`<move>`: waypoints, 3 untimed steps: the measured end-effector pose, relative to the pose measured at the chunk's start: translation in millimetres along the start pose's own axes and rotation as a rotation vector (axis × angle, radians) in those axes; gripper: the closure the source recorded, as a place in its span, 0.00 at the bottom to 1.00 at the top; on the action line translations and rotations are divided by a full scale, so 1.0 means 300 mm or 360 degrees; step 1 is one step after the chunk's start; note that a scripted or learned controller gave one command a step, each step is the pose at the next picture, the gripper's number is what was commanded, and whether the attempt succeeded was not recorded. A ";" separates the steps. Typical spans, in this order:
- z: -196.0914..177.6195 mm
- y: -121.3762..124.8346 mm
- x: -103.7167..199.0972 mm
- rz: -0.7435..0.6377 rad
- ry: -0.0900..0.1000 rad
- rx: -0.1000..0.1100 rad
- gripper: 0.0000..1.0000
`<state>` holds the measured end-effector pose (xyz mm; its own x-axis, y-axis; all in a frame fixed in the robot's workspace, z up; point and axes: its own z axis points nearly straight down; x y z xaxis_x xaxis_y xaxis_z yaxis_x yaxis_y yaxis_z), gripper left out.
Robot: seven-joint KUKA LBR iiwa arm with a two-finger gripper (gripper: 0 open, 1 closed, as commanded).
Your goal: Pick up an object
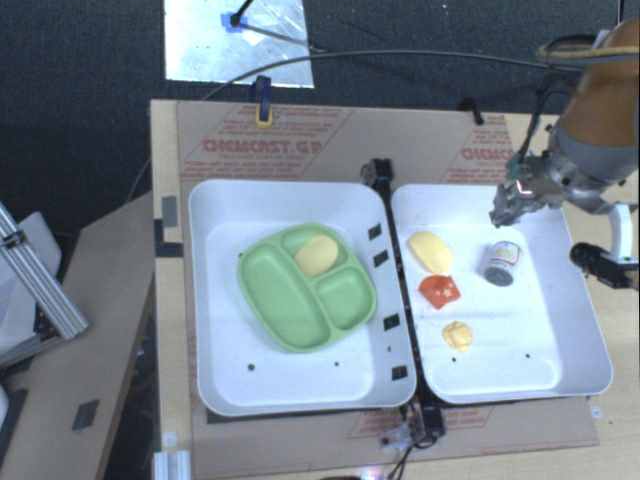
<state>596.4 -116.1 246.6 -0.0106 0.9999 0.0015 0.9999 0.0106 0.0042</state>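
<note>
The right bin (560, 368) holds a pale yellow oblong piece (430, 251), a small red piece (439, 290), a small yellow-orange lump (458, 335) and a little grey can (500, 263) lying on its side. My gripper (509, 206) hangs over the back of this bin, just above and slightly right of the can, apart from it. Nothing shows between its fingers. In the left bin (225, 368) a green divided plate (300, 298) carries a yellow rounded piece (318, 255) in its top compartment.
The bins sit side by side on a cardboard sheet (300, 138) over the bench. A black cable arcs across the back. A shiny metal sheet (235, 28) lies beyond the bench. An aluminium rail (40, 278) stands at the left edge.
</note>
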 end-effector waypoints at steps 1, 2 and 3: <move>-0.014 0.000 0.191 0.0000 0.0000 0.0004 1.00; 0.013 0.053 0.387 0.0000 0.0000 0.0002 1.00; 0.023 0.040 0.584 0.0000 0.0001 0.0005 1.00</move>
